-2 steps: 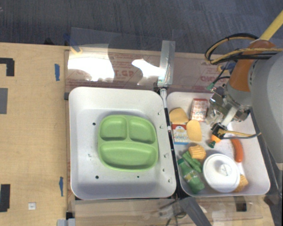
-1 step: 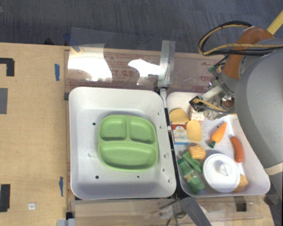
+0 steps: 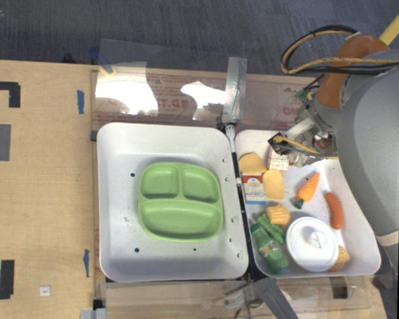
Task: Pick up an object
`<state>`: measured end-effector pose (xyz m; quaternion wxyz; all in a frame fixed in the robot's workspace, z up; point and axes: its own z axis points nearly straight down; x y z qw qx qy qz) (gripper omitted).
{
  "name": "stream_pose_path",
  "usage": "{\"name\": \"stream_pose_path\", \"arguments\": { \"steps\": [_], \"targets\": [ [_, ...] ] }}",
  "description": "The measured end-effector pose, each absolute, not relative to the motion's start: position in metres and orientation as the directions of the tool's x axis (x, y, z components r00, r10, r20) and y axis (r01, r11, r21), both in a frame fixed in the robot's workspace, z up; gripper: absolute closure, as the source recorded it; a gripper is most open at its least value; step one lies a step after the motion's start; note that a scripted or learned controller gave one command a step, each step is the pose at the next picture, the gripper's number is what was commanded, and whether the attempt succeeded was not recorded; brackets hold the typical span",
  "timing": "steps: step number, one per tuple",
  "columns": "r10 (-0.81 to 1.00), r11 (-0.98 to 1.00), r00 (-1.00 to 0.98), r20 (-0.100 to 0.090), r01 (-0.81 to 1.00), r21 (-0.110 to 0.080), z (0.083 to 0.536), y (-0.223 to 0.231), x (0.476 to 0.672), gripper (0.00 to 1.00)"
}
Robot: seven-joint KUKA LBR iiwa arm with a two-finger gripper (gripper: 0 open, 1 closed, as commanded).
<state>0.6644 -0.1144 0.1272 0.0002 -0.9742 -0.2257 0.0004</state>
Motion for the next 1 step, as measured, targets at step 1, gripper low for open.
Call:
{"name": "stream_pose_path", "arguments": {
  "steps": [1],
  "targets": [
    [0.199,-0.980,0.980,-0.004,0.199,-0.003,0.1379,-0.1418,0.5629,1.00]
  ]
}}
